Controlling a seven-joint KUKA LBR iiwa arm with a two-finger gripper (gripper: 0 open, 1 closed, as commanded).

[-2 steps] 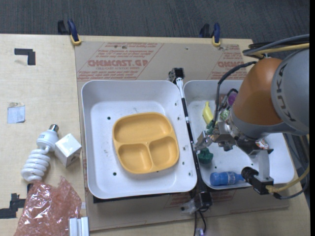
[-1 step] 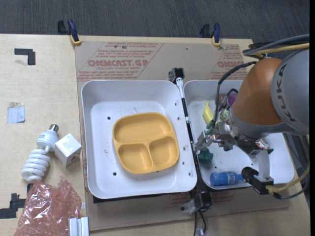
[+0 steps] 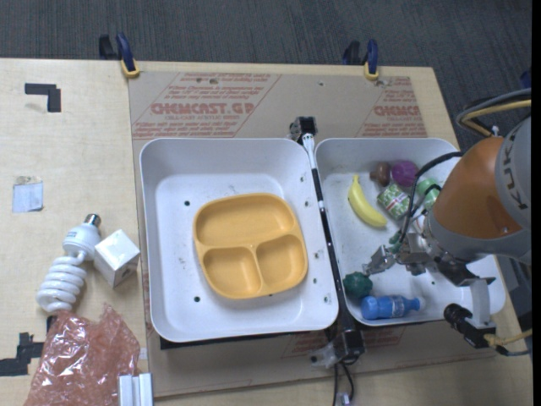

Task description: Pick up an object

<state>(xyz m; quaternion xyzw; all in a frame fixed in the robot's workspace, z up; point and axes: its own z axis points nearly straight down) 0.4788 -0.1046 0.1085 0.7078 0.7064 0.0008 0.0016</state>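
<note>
Gripper (image 3: 382,260) above the right bin (image 3: 334,161), its metal fingers directed toward the bin's lower-left corner; whether they are spread or closed cannot be told, and no object is seen between them. Just below the tips lie a dark green object (image 3: 357,284) and a blue bottle (image 3: 389,307) on its side. Farther up the same bin: a banana (image 3: 364,205), a green-and-white packet (image 3: 394,200) and a purple item (image 3: 404,173). The left bin (image 3: 169,311) holds a yellow divided tray (image 3: 250,245). A spiral bulb (image 3: 68,271) rests on the bench, well apart.
</note>
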